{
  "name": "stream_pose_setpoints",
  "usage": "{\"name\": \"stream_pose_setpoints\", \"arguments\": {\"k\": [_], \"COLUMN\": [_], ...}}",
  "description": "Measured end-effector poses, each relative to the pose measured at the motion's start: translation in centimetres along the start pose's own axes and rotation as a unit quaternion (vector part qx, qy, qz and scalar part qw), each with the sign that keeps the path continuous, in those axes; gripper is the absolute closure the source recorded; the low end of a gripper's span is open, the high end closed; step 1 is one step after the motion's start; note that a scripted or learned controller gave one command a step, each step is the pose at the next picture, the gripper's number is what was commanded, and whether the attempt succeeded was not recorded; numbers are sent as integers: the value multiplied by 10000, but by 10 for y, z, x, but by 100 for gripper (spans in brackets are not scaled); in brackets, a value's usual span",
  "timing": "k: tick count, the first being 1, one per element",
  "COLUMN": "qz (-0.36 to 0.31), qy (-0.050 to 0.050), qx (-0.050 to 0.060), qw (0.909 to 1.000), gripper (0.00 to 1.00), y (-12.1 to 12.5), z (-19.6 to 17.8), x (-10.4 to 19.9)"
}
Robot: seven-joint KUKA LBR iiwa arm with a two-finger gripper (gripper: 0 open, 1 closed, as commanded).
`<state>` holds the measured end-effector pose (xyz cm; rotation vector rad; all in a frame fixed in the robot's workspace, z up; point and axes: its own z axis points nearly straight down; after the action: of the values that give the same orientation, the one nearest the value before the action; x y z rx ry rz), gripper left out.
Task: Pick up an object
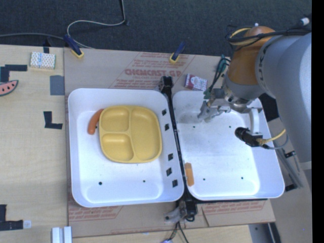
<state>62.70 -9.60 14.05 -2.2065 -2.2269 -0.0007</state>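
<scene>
Left bin (81, 186): holds a yellow divided plate (130, 133), with an orange hot dog (93, 121) touching the plate's left edge.
Right bin (263, 181): a small orange piece (189, 173) lies by its left wall, well apart from the end effector.
End effector (209, 111): low over the right bin's upper part; whether it stands wide or narrow cannot be told.
Surroundings: a small red packet (195, 82) sits beyond the bins on cardboard (126, 70); a sponge (42, 60) rests on the tabletop (30, 151).
Writing: red print on the cardboard, not clearly legible.
</scene>
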Motion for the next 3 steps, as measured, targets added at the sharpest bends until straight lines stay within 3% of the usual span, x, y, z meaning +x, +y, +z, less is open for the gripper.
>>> {"name": "stream_pose_setpoints", "arguments": {"k": [1, 2, 3], "qz": [0, 39, 40], "qy": [-1, -28, -34], "qx": [1, -26, -37], "qw": [10000, 10000, 10000], "gripper": [0, 0, 100], "y": [0, -27, -27], "z": [0, 55, 45], "x": [0, 2, 2]}}
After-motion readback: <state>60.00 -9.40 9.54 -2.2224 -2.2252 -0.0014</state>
